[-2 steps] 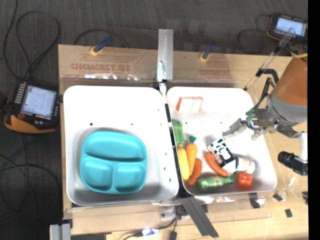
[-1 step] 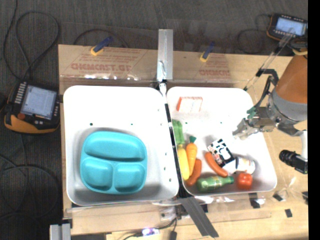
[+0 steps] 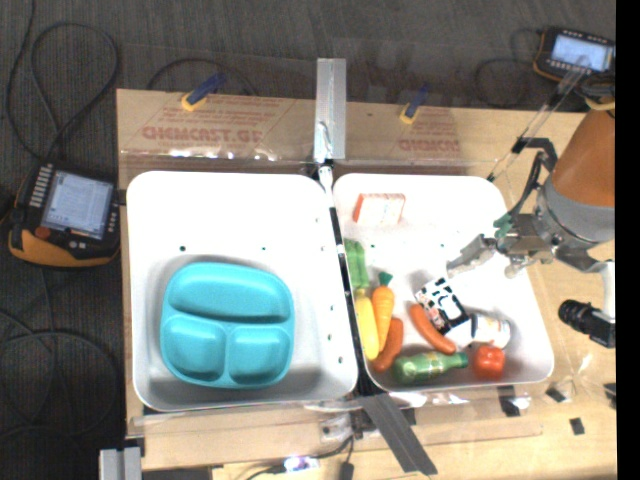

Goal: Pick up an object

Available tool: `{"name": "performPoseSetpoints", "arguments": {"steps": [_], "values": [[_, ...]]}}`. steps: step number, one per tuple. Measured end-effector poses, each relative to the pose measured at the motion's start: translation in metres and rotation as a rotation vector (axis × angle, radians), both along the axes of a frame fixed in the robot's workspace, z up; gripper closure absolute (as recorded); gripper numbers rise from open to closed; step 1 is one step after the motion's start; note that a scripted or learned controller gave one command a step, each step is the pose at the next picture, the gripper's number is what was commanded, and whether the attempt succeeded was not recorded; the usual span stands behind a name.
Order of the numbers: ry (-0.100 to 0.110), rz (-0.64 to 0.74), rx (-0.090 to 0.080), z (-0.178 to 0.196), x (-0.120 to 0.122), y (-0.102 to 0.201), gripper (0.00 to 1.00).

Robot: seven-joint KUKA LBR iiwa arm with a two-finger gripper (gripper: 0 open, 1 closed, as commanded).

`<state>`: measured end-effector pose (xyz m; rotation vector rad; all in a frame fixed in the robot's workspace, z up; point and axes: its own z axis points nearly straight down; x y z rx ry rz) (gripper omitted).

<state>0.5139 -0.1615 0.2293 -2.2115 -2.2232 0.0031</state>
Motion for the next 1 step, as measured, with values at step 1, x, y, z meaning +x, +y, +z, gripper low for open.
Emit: {"name": "performPoseSetpoints", "arguments": {"steps": [1], "values": [[-0.002, -0.035, -0.002, -0.1260, -0.0091, 0.0559, 0.00]]}}
